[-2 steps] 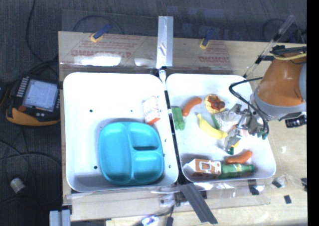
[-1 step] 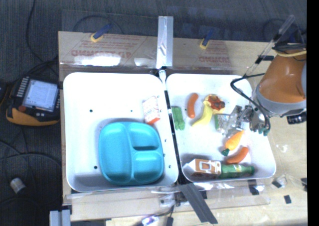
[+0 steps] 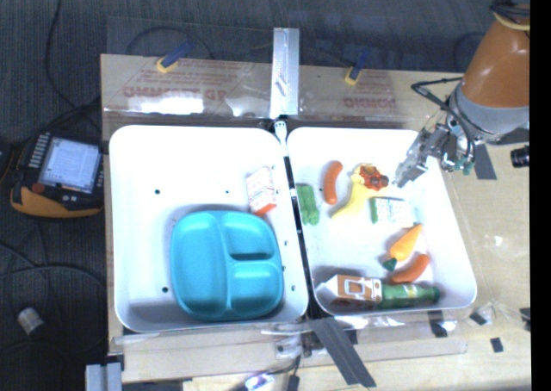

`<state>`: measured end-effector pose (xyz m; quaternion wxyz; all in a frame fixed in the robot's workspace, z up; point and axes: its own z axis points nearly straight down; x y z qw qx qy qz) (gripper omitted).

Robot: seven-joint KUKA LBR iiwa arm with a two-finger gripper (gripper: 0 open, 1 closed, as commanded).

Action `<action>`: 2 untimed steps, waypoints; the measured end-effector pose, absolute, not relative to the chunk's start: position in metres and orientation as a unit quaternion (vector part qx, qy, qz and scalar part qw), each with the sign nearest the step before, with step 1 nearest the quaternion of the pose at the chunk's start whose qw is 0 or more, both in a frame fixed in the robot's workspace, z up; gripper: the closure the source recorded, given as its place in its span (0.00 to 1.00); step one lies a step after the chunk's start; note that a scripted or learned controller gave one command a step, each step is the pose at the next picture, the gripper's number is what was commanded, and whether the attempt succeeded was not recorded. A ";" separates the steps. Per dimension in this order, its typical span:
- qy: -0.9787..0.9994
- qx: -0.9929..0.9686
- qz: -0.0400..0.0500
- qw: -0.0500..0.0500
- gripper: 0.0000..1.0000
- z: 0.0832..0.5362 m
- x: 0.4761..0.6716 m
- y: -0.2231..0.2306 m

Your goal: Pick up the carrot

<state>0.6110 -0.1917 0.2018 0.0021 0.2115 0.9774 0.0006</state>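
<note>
Gripper (image 3: 411, 165) hangs over the upper right part of the right bin (image 3: 456, 234), its fingers slanting down and left; whether they are spread or pressed together cannot be told, and nothing shows between them.

Going left to right: a handheld pendant with a lit screen (image 3: 62, 170) lies on the floor beside the bench. The left bin (image 3: 138, 157) carries a teal divided tray (image 3: 227, 264) and, near the shared wall, a small white and orange carton (image 3: 261, 189). In the right bin, a green piece (image 3: 307, 204) lies along the left wall, then an orange-red sausage (image 3: 331, 182), a yellow banana (image 3: 350, 200) with a small red and yellow item (image 3: 372, 176) at its top, and a white and green packet (image 3: 389, 209). A green bottle with a brown label (image 3: 386, 293) lies along the near wall.

The carrot (image 3: 405, 243) sits in the right bin's lower right, orange, tapered, with a green end at its lower left. A second orange-red piece (image 3: 411, 269) lies just beside it, between it and the bottle. The gripper is well apart from the carrot.

Print on the packets is too small to read.
</note>
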 end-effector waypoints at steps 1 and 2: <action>0.977 0.212 0.001 0.002 0.00 0.202 0.611 -0.192; 0.988 0.153 -0.001 0.001 0.00 0.122 0.573 -0.215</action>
